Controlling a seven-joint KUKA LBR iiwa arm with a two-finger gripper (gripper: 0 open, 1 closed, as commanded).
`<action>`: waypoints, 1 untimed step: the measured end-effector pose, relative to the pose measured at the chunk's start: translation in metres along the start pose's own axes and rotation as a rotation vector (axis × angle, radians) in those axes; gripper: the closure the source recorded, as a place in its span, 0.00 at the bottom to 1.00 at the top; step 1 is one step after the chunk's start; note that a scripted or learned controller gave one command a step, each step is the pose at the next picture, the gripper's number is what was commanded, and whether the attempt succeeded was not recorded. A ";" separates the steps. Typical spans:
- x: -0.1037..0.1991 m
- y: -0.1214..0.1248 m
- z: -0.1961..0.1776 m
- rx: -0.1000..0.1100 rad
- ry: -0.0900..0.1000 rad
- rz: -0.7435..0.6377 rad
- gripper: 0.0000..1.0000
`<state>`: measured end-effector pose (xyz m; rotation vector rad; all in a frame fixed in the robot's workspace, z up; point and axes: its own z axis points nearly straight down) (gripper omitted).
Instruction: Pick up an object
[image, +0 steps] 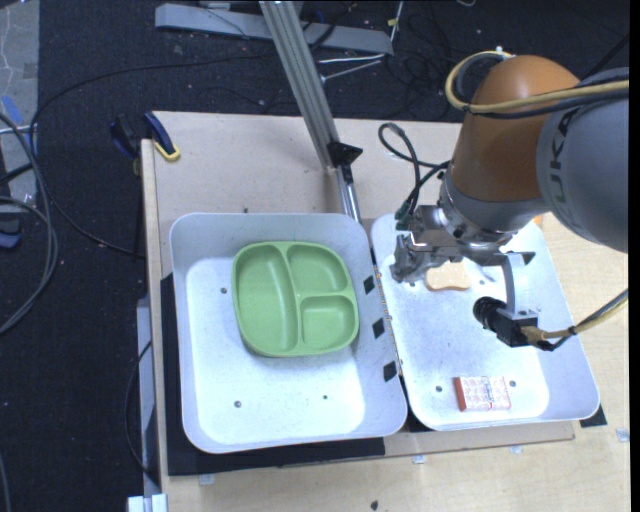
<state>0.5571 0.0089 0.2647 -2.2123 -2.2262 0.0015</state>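
So there's a wooden table (250, 165) with two shallow white bins side by side. The left bin (200, 400) has a green divided plate (295, 298) sitting in it, three compartments, lying flat toward the far half of the bin.

The right bin (560, 390) is where the action is. The arm (560, 140) comes in from the right, with its big orange band hanging over the far end of that bin. The tool (412, 262) is down low at the far left corner of the right bin, close to the wall between the two bins. Honestly I can't tell if it's spread or clamped, the wrist and the cables block most of it.

Just to the right of the tool there's a tan thing that looks like a slice of toast (447, 279), lying on the bin floor and partly tucked under the arm. It looks just beside the tool, not between anything as far as I can see.

Nearer to us, at the near end of the same bin, lies a small red and white block (483, 393), flat, well apart from the tool. There's also a black fitting with a cable (505, 322) dangling off the arm over the middle of the bin.
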 end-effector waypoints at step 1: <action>0.055 -0.013 0.015 0.000 0.000 -0.002 1.00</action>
